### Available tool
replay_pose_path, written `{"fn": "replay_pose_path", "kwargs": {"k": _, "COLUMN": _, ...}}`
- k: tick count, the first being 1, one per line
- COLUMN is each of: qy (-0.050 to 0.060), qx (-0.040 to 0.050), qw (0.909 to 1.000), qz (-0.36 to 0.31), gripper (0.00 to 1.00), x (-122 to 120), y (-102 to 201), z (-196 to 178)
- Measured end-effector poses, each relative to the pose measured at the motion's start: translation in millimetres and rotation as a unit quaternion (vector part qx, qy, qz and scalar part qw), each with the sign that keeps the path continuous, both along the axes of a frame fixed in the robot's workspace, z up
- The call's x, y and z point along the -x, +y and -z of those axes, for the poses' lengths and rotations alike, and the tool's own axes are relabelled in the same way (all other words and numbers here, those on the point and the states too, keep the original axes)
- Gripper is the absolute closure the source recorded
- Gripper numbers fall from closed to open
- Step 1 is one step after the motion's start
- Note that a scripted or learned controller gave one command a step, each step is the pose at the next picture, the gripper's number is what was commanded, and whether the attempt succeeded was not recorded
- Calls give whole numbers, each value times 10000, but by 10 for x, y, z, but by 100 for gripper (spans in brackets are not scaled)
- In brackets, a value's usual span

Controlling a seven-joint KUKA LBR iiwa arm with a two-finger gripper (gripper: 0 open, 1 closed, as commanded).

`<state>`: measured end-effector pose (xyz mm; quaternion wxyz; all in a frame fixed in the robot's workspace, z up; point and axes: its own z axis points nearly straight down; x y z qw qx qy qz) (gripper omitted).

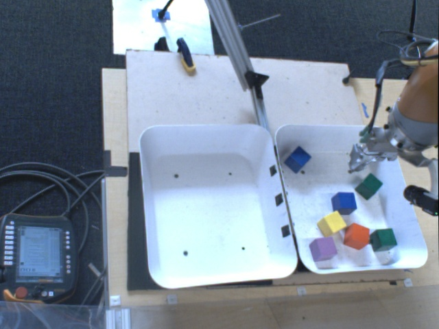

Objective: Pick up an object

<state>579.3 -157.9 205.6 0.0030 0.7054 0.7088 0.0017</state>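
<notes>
Camera view puts the hand point(361, 157) just above-left of the dark green cube point(369, 186); its grip state I cannot tell.

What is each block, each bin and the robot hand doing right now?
Gripper: above the right bin, holding nothing visible.
Dark green block: tilted, just below the gripper.
Blue block: tilted, alone.
Blue cube, yellow, orange, purple, green: clustered.
Left bin: holds no blocks.
</notes>
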Motion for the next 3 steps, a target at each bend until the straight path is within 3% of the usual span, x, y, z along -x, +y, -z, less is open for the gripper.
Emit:
{"fn": "replay_pose_path", "kwargs": {"k": 1, "qy": 2, "qx": 0, "qw": 10000, "qz": -2, "gripper": 100, "x": -15, "y": -4, "z": -378}}
{"fn": "replay_pose_path", "kwargs": {"k": 3, "qy": 16, "qx": -13, "qw": 10000, "qz": -28, "gripper": 100, "x": -277, "y": 1024, "z": -357}}
